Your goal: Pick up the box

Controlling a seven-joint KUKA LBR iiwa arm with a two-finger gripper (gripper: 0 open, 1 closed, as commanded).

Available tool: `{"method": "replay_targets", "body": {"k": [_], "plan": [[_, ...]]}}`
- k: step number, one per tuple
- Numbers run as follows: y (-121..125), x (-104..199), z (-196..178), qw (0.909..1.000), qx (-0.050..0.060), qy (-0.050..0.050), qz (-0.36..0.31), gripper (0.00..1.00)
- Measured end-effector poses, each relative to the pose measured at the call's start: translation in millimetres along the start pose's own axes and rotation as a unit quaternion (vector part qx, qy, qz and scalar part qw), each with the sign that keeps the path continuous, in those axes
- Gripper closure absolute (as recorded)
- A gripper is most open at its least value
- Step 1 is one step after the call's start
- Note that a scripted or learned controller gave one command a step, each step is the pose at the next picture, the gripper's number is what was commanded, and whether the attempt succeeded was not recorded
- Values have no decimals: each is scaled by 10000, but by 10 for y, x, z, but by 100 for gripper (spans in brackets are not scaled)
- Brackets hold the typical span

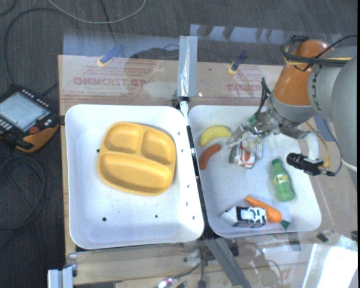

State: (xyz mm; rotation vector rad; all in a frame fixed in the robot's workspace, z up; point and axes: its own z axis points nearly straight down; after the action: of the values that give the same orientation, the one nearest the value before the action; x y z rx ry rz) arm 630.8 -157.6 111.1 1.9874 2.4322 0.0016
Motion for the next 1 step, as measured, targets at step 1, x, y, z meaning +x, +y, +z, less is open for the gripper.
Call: {"method": "replay_targets", "body": {"k": [1], "plan": [[-252, -274, 102, 9995, -150, -79, -282, 0]]}}
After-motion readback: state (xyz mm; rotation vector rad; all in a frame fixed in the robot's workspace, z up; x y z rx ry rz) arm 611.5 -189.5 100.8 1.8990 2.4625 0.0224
